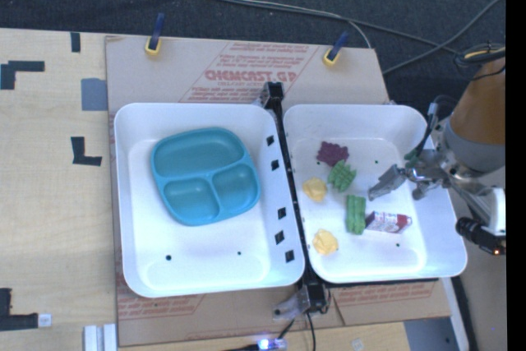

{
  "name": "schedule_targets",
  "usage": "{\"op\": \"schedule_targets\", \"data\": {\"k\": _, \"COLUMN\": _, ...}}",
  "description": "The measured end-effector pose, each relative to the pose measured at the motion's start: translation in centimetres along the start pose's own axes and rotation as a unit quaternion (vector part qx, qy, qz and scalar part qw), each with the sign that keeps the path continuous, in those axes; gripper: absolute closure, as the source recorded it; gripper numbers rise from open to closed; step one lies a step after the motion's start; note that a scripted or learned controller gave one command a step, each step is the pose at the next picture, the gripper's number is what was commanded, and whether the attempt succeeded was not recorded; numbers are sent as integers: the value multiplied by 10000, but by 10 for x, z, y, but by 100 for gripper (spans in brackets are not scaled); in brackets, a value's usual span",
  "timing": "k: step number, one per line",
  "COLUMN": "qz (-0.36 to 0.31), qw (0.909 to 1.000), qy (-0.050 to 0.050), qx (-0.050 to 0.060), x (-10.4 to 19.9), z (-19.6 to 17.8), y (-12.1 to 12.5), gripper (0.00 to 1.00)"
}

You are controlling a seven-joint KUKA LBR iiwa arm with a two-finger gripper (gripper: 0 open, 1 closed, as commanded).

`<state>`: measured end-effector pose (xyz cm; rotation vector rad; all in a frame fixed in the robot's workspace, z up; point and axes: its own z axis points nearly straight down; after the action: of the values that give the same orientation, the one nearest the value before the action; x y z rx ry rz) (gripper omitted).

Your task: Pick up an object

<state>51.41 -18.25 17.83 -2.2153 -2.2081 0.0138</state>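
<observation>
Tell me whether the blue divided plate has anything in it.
Empty. The blue divided plate lies flat in the left bin, and all three of its compartments show bare blue. The small toys sit in the right bin.

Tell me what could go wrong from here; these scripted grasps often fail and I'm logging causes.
1. The pincer hangs over the right bin, where the green pieces, yellow pieces, purple piece and small red-and-white tube lie close together, so it may nudge neighbours or catch two.
2. The tube lies flat and may slip out.
3. The pincer is near the bin's right wall and could clip it.
</observation>
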Motion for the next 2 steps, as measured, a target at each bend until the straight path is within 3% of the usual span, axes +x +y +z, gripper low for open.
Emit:
{"op": "schedule_targets", "data": {"k": 1, "qz": -22, "qw": 10000, "qy": -14, "qx": -68, "x": 1, "z": -8, "y": 3, "gripper": 0}}
{"op": "schedule_targets", "data": {"k": 2, "qz": -22, "qw": 10000, "qy": -12, "qx": -44, "x": -1, "z": 51, "y": 12, "gripper": 0}}
